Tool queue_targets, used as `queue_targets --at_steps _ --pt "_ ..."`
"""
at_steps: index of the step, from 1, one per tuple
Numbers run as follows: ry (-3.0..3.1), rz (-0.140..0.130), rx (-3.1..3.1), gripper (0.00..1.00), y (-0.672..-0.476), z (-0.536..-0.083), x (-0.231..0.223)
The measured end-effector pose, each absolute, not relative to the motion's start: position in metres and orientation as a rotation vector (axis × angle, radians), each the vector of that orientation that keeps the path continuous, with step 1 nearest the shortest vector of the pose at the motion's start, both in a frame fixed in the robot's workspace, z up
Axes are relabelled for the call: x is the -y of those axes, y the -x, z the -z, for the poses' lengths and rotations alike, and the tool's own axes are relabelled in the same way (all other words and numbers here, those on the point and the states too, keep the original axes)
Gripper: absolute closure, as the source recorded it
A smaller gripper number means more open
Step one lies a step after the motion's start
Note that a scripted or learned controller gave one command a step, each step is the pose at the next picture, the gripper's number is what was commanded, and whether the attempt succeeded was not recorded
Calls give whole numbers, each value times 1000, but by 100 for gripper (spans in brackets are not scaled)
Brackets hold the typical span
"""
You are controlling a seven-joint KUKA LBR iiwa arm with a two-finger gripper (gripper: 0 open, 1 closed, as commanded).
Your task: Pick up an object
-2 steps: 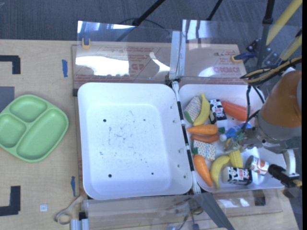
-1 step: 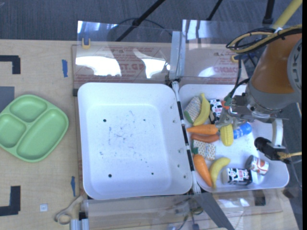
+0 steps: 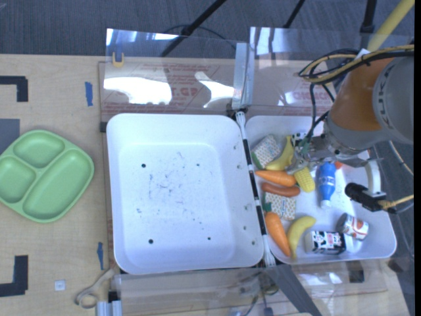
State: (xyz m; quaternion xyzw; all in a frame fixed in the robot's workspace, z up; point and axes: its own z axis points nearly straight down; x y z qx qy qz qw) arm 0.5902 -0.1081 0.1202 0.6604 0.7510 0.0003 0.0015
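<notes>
The right bin (image 3: 385,245) holds a crowd of toy foods. A yellow banana (image 3: 286,154) and a waffle piece (image 3: 266,149) lie at its back left. Below them are an orange carrot (image 3: 275,176), a sausage (image 3: 281,190), a corn cob (image 3: 304,179) and a blue bottle (image 3: 326,182). Nearer the front lie a second carrot (image 3: 277,233), a second banana (image 3: 300,229), a black-and-white carton (image 3: 327,241) and a small can (image 3: 356,226). My gripper (image 3: 306,150) hangs low over the back of this bin, just right of the first banana and above the corn cob.
The left bin (image 3: 131,137) sits beside the right one, sharing a middle rim. A green divided plate (image 3: 46,174) rests on the bench at far left. Clear plastic walls (image 3: 171,78) stand behind both bins. A black part (image 3: 360,195) and cables hang off the arm at right.
</notes>
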Motion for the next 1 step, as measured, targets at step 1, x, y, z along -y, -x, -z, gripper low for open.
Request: queue_targets --at_steps 1 --pt "-2086 6 -2353 100 -635 -181 84"
